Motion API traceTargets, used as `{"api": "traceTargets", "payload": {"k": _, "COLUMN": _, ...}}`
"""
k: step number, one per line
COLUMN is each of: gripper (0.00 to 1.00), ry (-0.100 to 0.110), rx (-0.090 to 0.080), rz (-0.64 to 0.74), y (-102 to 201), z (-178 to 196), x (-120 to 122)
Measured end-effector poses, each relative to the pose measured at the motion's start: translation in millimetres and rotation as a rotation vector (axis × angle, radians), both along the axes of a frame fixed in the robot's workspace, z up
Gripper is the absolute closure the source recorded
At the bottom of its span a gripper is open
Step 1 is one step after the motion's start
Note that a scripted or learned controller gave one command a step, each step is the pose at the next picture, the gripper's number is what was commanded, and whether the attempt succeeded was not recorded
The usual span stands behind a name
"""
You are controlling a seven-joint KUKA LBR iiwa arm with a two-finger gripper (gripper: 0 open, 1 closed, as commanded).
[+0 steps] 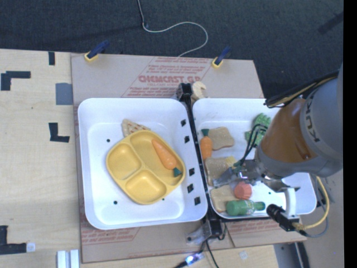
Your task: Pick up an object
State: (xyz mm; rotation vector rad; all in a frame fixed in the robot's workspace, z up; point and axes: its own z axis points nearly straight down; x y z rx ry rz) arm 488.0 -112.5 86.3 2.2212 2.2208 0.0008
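Arm [304,135] over the right bin [245,104] from my feed, grey body and orange band covering most of that bin's right half. I'm looking at the gripper [231,175] low over the bin's middle, metal fingers pointing left toward a tan bread slice [218,166] — whether the jaws are spread or closed I cannot tell, and I see nothing clearly between them.

Just beside the gripper, toward the near edge, sits a red round piece [242,191]. Along the near edge lies a green bottle [244,206], on its side. Up by the divider side, a small carrot [206,145] stands lengthwise next to another bread slice [221,138]. A green leafy piece [261,120] peeks out at the far edge, partly under the arm.

Left bin [92,149]: a yellow divided plate [136,169] sits in the middle, tilted diagonally — a larger orange carrot [166,155] lies in its upper right compartment, green end toward the near right corner. A waffle-like piece [132,127] pokes out from behind the plate's far edge, touching it.

Both bins rest on a cardboard sheet [162,74], held by two clamps [96,50] at its far edge.
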Motion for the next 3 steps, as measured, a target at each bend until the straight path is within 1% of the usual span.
{"api": "traceTargets", "payload": {"k": 1, "gripper": 1.00, "ry": -0.002, "rx": -0.001, "rz": 0.000, "y": 1, "z": 10, "x": 0}}
{"api": "traceTargets", "payload": {"k": 2, "gripper": 1.00, "ry": -0.002, "rx": 0.000, "rz": 0.001, "y": 1, "z": 73, "x": 0}}
{"api": "traceTargets", "payload": {"k": 3, "gripper": 1.00, "ry": -0.002, "rx": -0.001, "rz": 0.002, "y": 7, "z": 129, "x": 9}}
